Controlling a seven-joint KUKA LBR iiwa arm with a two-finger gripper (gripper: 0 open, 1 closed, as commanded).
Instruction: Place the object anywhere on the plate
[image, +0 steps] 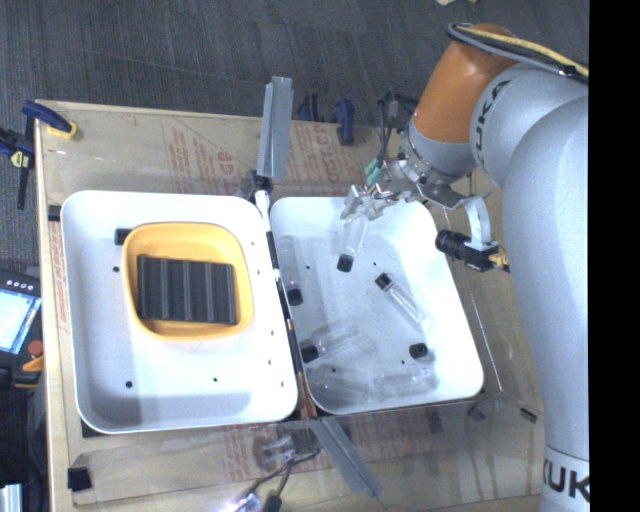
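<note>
A clear plastic vial with a black cap (350, 240) is seen pinched between the fingers of the two-finger gripper (362, 203), hanging just below it. The yellow rectangular plate with a dark ribbed centre (188, 285), far left of it, is yet to be reached.

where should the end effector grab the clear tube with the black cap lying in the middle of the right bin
Grip the clear tube across the middle of its clear body, coming from straight above. It lies flat on the right bin floor, slanting from its black cap at upper left to lower right, so the fingers should close across that line. Open floor on both sides leaves room. The body is see-through and slim, so the grip may slip.
</note>
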